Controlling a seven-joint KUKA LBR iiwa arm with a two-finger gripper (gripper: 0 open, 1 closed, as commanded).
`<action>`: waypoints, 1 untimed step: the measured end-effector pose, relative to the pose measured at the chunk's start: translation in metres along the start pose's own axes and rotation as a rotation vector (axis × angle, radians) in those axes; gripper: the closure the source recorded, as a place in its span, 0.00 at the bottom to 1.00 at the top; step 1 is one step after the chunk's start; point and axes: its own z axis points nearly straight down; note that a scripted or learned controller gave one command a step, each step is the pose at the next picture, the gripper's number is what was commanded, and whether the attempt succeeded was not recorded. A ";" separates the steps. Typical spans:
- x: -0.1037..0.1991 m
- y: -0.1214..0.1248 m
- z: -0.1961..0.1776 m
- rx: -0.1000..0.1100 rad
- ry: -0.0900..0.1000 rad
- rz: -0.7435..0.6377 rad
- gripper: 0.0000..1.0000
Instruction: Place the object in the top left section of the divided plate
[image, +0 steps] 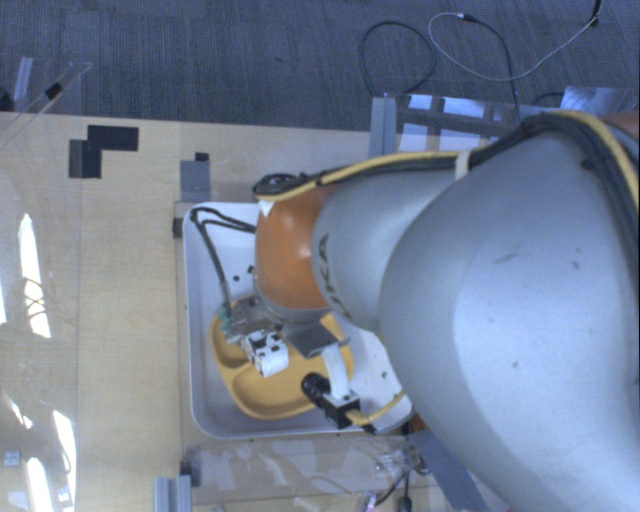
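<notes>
Light wood covers the bench (110, 330), and dark grey carpet (250, 50) lies past its far edge, with thin black cables (480, 50) looping on it. Two small black marks (100, 148) sit on the wood near the far left corner. On the bench rests a shallow white bin (205, 400) with rounded corners. Inside the bin lies a yellow divided plate (262, 397), close to the near wall of the bin. A big grey arm (500, 320) comes in from the right and covers most of the bin and much of the plate. Just above its wrist the arm has an orange band (285, 262). A black cable (215, 255) curls from the wrist down over the left part of the bin. Below the orange band the gripper (262, 350) hangs right over the left part of the plate, low and close to it. The gripper looks like a small white and grey block with dark spots. How its tips stand cannot be told, because the wrist hides them. Something tiny and greenish (228, 320) peeks out at the far left edge of the plate, just beside the gripper, but it is too small to say what it is. The object for the task cannot be made out under the arm.
</notes>
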 end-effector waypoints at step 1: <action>0.000 -0.002 0.003 -0.017 0.001 -0.063 1.00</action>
